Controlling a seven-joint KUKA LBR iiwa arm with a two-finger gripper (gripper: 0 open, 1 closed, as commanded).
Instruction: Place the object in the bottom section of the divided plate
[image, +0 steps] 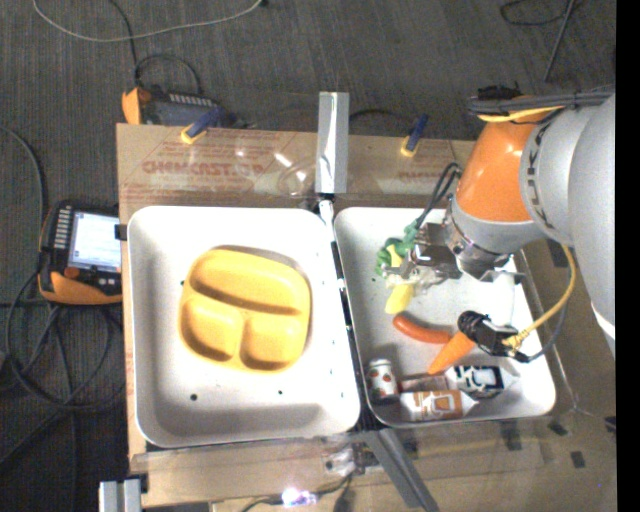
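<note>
Yellow divided plate (246, 308) sits in the left bin (150, 400), nothing in it yet; its bottom section looks like the split pair of wells nearest the camera, though the slant makes "bottom" a bit ambiguous. Claw (415, 262) is down in the right bin (540, 395), at the upper-left of the clutter, right over a green item (392, 250) and a yellow one (399, 297). Can't tell from here if it's apart or clamped, or whether anything is between the tips; the wrist housing hides them. Risks: the two items touch or nearly so, so a pinch could take both, or nudge one and take neither. Carrot (452, 349) and red sausage-like piece (420, 327) lie just below and could get swept on the way out. Can (381, 378) and small cartons (440, 402) crowd the near wall. Transfer must clear the rims between the bins; a weak grip drops it there. Pose: arm in from the right, orange band (500, 180) above the wrist, wrist pitched down and leftward, cable (545, 320) looping over the bin.
</note>
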